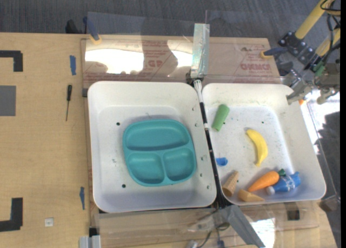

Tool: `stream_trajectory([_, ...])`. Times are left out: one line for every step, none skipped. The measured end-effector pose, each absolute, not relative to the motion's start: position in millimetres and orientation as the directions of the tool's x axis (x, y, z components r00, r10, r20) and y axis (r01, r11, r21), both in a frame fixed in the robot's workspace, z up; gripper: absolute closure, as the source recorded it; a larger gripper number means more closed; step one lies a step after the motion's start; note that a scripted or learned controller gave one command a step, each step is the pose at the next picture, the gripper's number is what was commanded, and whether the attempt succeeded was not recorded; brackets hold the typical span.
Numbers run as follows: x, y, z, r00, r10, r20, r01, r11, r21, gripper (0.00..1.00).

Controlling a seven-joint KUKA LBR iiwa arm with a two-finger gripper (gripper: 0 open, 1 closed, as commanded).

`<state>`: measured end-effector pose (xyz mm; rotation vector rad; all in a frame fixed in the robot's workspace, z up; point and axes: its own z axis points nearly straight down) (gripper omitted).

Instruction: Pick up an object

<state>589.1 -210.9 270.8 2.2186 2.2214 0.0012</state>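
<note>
The right bin (238,93) holds several toy foods. A green cylinder (220,117) lies near its left wall, and a yellow banana (258,145) rests in the middle. Along the front are an orange carrot (264,181), a blue bottle (286,183), a tan cone (231,182), a second tan piece (250,195) and a small blue bit (221,161). My gripper (298,93) hangs over the bin's back right corner, apart from all of these, with nothing seen in it.
The left bin (102,101) carries a teal divided plate (158,151). A clear divider (200,47) stands behind the seam between the bins. Cables and a yellow strut (319,9) crowd the far right. A screwdriver (68,101) lies on the cardboard at left.
</note>
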Motion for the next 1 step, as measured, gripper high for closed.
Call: stream_trajectory([586.6,-223.0,233.5,-0.028,1.000,0.001,1.000,0.028,-0.004,0.00])
